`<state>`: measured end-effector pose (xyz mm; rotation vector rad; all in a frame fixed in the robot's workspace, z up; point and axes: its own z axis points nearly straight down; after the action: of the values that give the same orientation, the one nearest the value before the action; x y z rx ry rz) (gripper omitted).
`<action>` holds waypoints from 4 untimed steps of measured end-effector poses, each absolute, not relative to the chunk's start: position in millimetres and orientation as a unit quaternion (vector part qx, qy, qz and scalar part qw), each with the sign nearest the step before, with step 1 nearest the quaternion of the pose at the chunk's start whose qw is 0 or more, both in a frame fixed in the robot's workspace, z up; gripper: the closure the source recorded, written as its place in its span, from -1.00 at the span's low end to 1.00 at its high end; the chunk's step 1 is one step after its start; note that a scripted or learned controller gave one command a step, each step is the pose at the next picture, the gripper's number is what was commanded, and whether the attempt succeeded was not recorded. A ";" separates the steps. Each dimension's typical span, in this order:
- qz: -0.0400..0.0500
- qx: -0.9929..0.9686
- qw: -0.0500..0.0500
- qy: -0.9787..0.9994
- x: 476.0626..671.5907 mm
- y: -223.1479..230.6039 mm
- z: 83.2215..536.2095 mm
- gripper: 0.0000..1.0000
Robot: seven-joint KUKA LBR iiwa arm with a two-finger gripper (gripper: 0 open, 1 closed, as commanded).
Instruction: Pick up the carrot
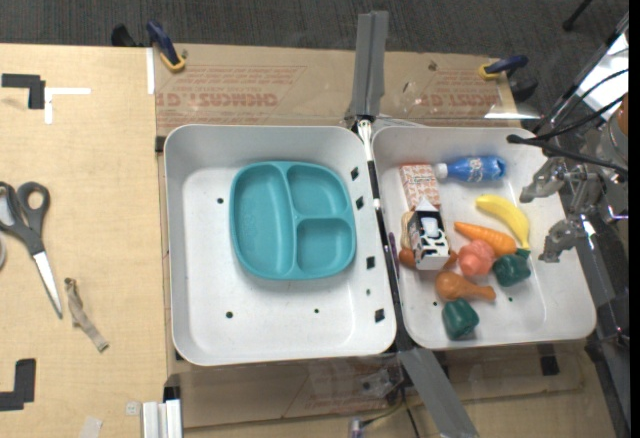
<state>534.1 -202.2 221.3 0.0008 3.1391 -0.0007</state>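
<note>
The carrot (486,235), orange and tapered, lies in the right bin (560,321) among other toy foods. A yellow banana (504,216) sits just beyond it and a pink-orange round fruit (477,257) touches its near side. My gripper (545,219) hangs over the bin's right side, to the right of the carrot and banana. Its two metal fingers stand apart, open, with nothing between them.
Around the carrot lie a milk carton (422,218), a blue bottle (474,168), two green vegetables (511,269) (461,318) and an orange drumstick-like piece (464,288). The left bin (200,326) holds a teal divided plate (293,221). Scissors (30,236) rest on the bench at far left.
</note>
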 end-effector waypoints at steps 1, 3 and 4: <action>0.000 -0.014 0.001 1.000 503.3 -195.7 92.5 -1.00; -0.001 -0.190 0.003 0.982 589.1 -194.7 93.7 -1.00; 0.000 -0.178 0.002 0.984 575.8 -195.7 93.1 -1.00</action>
<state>575.8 -195.7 93.1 -0.5586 3.0874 -0.0003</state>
